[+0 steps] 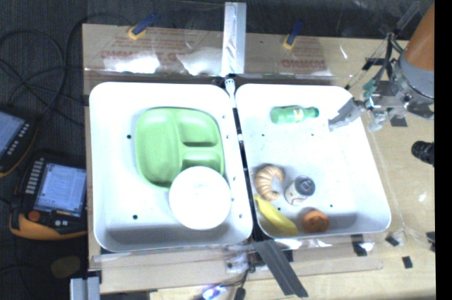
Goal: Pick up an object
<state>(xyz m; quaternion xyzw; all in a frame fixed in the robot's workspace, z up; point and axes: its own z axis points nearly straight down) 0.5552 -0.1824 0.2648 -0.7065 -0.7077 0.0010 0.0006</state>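
Camera view: bottle (pixel 294 114) in right bin (pixel 367 171)

Faint reddish print on the clear sheet (pixel 212 51) at the bench's 12 o'clock edge, too blurred to read. Lit screen on the pendant (pixel 60 189) at 9 o'clock, nothing legible. No readable label on the green bottle (pixel 294 114).

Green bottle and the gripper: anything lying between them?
No. In the camera view, just bare white floor of the right bin separates the green bottle from the gripper.
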